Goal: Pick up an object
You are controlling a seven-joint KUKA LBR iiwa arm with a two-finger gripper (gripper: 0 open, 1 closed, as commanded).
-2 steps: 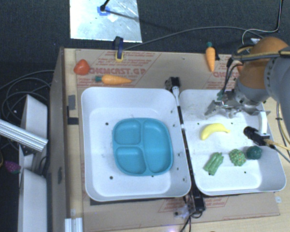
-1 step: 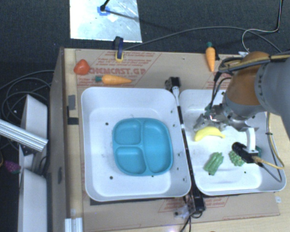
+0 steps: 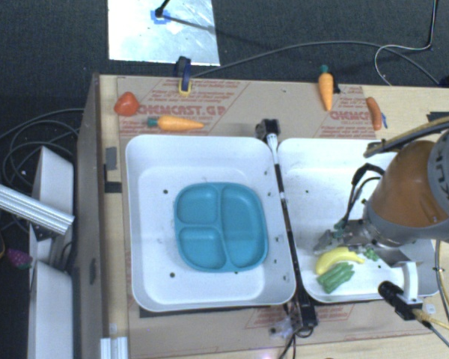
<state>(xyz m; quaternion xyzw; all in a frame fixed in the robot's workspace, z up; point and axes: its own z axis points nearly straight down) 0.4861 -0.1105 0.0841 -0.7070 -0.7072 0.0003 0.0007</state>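
In the right bin (image 3: 314, 172) a yellow banana-shaped toy (image 3: 337, 259) lies near the front, with a green ridged vegetable toy (image 3: 336, 276) just in front of it. My gripper (image 3: 337, 238) hangs low over the bin, right behind and above the banana, under the orange-banded wrist (image 3: 408, 193). Its metal fingers point down-left toward the banana. Nothing is visibly lifted off the bin floor. The left bin (image 3: 157, 163) holds a blue divided plate (image 3: 221, 226).
On the cardboard behind the bins lie a tomato toy (image 3: 126, 104), a carrot (image 3: 176, 124), a second carrot (image 3: 326, 90) and an orange piece (image 3: 374, 112). A black clamp (image 3: 269, 131) sits between the bins. Cables trail around the bench.
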